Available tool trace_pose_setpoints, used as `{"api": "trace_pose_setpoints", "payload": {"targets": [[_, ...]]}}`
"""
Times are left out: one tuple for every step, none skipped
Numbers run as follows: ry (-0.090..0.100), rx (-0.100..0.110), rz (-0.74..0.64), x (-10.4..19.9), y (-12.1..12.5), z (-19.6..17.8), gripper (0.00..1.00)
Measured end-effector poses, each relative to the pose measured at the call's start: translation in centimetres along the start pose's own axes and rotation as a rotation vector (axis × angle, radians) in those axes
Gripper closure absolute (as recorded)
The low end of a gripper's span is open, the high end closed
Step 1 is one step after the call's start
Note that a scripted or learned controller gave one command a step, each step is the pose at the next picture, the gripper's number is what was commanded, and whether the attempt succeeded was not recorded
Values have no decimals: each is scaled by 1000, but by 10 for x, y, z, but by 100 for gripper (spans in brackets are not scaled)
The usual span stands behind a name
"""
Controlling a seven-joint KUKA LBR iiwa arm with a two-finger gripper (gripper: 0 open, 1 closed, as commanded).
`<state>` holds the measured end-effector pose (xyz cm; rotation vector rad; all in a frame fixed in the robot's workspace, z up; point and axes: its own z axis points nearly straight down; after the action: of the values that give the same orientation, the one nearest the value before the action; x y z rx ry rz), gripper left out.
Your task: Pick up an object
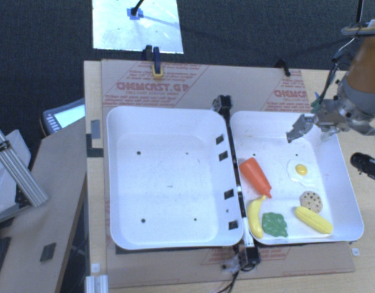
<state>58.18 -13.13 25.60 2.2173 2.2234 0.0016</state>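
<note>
The right bin (pixel 342 163) holds several toy foods. An orange carrot (pixel 256 174) lies near the divider, and a fried egg (pixel 300 170) sits to its right. Along the front lie a yellow banana (pixel 255 217), a green leafy piece (pixel 274 224), a cookie (pixel 310 201) and a yellow corn cob (pixel 313 220). My gripper (pixel 310 131) hangs over the bin's back right part, above and behind the egg. It is open with nothing between its fingers, and it touches no food.
The left bin (pixel 169 176) stands beside the right one, with a black clipped divider (pixel 231 163) between them. A yellow clamp (pixel 157 66) grips the cardboard sheet at the back. A metal rail (pixel 13 163) leans at the far left.
</note>
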Motion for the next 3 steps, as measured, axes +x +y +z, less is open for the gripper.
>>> {"api": "trace_pose_setpoints", "payload": {"targets": [[-1,-8,-5,17,82,2,0],[0,-5,-6,16,79,-9,100],[-1,-9,-10,16,80,-20,100]]}}
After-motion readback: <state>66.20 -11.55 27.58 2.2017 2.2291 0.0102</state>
